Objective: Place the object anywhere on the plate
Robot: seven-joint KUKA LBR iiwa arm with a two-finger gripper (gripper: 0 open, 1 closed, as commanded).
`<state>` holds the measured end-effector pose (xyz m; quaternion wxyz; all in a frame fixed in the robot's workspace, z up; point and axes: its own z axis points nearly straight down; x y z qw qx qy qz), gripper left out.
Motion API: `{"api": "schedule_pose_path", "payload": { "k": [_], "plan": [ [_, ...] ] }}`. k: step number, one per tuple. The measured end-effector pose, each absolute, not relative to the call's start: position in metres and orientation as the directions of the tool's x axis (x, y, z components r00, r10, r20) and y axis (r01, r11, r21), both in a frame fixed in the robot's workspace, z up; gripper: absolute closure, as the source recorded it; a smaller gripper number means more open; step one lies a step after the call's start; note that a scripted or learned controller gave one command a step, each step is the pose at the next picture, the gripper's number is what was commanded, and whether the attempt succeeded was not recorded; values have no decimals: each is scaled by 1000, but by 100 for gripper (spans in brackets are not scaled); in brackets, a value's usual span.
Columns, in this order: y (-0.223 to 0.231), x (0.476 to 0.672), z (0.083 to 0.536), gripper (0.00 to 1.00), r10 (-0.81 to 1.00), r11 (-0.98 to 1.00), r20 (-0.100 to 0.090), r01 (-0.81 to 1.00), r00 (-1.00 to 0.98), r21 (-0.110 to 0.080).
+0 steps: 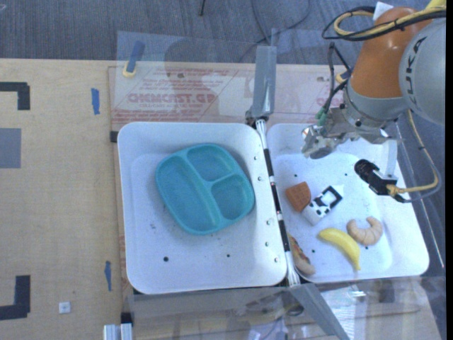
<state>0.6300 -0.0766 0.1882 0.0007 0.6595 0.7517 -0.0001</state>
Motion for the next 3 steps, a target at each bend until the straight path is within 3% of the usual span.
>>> {"api": "schedule_pose_path", "payload": {
  "k": [1, 2, 3],
  "plan": [
    [-17, 570, 185, 100, 947, 321, 1, 947, -321, -2],
    [60, 603, 184, 100, 965, 264, -1, 965, -264, 2],
    [60, 603, 185, 0, 965, 263, -1, 965, -263, 2]
  ]
}}
